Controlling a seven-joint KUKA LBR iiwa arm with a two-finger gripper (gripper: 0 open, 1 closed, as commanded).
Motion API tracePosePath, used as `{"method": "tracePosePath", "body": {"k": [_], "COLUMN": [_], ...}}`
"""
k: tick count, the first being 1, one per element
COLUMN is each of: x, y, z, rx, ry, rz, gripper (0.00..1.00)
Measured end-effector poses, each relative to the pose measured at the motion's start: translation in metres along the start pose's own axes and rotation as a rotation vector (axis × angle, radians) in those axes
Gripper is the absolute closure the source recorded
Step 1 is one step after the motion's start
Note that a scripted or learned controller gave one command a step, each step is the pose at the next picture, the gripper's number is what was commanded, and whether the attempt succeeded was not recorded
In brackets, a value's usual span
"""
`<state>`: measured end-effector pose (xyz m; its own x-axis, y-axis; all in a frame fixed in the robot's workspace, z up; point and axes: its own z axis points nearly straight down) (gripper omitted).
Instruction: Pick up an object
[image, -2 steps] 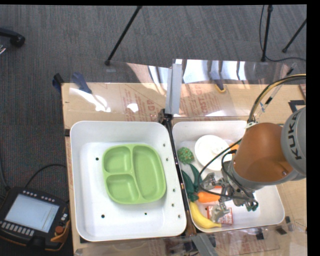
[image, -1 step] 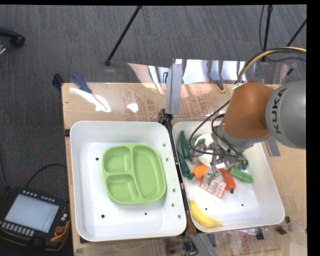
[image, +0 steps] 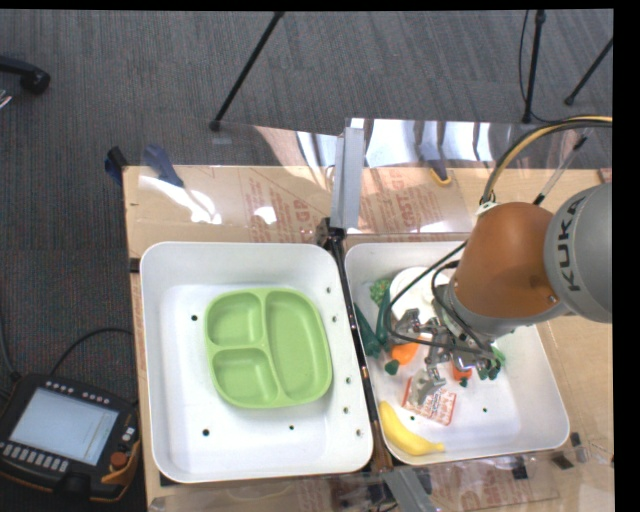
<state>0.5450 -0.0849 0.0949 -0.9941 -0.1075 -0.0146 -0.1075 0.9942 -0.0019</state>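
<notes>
My arm (image: 560, 270) reaches in from the right, its orange band tilted toward me. The gripper (image: 432, 385) points straight down below the wrist.

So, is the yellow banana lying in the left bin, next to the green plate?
No, the banana lies in the right bin, near its front edge, while the green plate sits in the left bin.

Dark grey carpet floor (image: 120, 90), 3 black tripod legs (image: 245, 70) standing on it, brown bench top (image: 240, 200).
</notes>
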Motion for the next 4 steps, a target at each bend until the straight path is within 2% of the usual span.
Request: {"method": "tracePosePath", "body": {"k": [1, 2, 3, 4], "x": [-0.006, -0.007, 0.056, 0.053], "y": [-0.002, 0.0, 0.004, 0.01], "z": [0.001, -0.009, -0.001, 0.004], "rx": [0.001, 0.0, 0.001, 0.003], "ry": [0.009, 0.008, -0.008, 0.007], "rz": [0.121, 0.113, 0.387, 0.613], "gripper": [0.0, 1.0, 1.0, 1.0]}}
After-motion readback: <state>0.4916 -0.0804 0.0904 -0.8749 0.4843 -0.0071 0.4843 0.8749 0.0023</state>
